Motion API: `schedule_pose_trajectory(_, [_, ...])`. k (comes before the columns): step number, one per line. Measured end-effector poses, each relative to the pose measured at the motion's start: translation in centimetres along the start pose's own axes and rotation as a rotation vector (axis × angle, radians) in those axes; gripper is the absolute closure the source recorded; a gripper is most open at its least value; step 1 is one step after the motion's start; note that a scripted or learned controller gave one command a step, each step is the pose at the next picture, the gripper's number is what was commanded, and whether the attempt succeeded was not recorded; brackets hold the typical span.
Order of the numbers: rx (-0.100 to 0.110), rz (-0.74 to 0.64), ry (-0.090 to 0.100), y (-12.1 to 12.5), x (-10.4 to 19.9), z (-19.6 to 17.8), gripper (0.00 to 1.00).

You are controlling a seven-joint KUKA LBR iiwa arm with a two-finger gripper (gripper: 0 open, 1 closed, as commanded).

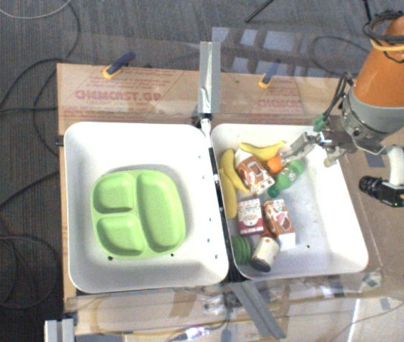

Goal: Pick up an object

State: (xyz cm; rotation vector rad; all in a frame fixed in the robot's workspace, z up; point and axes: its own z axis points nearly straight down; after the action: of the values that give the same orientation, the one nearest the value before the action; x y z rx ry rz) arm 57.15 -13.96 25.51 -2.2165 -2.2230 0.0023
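Lying heaped toward the left half of the right bin (344, 212) was the clutter from which something was to be picked; a green bottle (287, 177) slanted at the centre of the pile, with a small orange ball (275, 164) touching it at about ten o'clock; a banana (262, 149) curved along at twelve o'clock of the heap, and a second banana (226, 184) ran down its nine o'clock side against the bin wall; a red and white carton (254, 174) sat between them; two more small cartons (250, 216) and (278, 216) lay side by side at six o'clock of the bottle; below those a white cup (264, 254) lay tipped over, beside a dark green round thing (240, 248). The gripper (314, 142) hung over the bin's upper edge, at about one o'clock from the bottle and near the banana's tip; whether its fingers were apart or closed, I could not tell, and nothing showed between them. The grey and orange arm (387, 70) came in from three o'clock. In the left bin (80, 155) a green divided tray (140, 213) lay flat; brown cardboard (116, 95) showed beyond both bins at twelve o'clock.
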Motion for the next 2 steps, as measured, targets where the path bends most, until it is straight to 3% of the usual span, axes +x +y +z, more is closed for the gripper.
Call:
schedule_pose_trajectory(1, [-0.016, -0.054, -0.005, 2.2, -2.9, 13.1, 0.00])
schedule_pose_trajectory(2, [-0.002, -0.129, -0.003, 9.9, -4.6, 16.1, 0.00])
